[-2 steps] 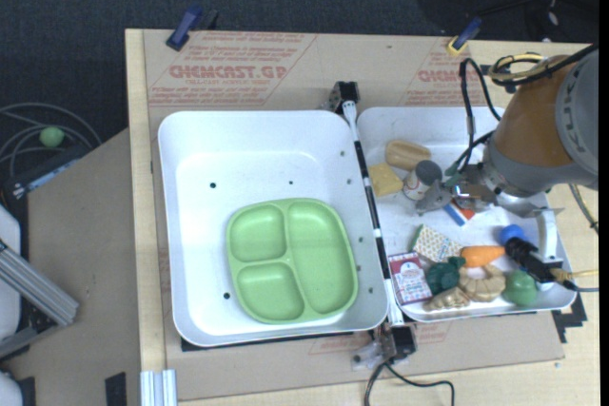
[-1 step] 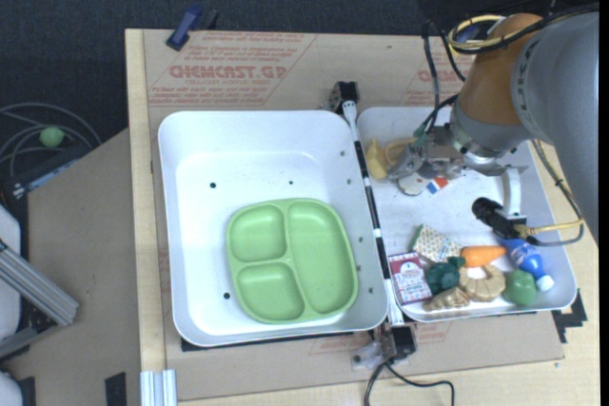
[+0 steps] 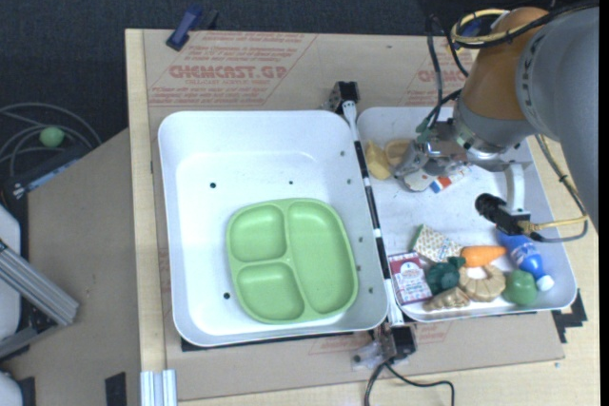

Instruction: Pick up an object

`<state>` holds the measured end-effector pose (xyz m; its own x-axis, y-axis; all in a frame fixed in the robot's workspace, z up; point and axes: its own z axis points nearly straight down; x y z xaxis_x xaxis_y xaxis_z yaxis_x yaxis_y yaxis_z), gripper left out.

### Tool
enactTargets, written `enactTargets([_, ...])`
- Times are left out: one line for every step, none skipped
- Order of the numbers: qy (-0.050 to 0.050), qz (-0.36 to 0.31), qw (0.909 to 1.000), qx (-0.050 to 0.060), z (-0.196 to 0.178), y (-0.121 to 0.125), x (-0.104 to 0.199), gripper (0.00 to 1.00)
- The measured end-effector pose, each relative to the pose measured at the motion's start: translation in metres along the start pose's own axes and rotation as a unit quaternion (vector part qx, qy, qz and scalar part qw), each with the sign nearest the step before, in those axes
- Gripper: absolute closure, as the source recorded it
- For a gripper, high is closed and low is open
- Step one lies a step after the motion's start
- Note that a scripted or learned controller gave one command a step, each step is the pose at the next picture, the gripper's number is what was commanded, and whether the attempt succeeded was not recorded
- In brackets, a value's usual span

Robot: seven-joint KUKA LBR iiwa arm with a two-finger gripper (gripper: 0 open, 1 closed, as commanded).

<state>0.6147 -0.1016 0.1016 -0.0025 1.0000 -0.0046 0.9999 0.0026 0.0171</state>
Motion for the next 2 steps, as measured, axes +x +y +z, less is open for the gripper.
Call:
enactTargets([0.003,0.000,1.0000,0.007,-0.085,-0.020,0.076,1.00])
enactTargets([0.003,0.001,0.9999,0.010,-0.120,-0.063,0.109,1.00])
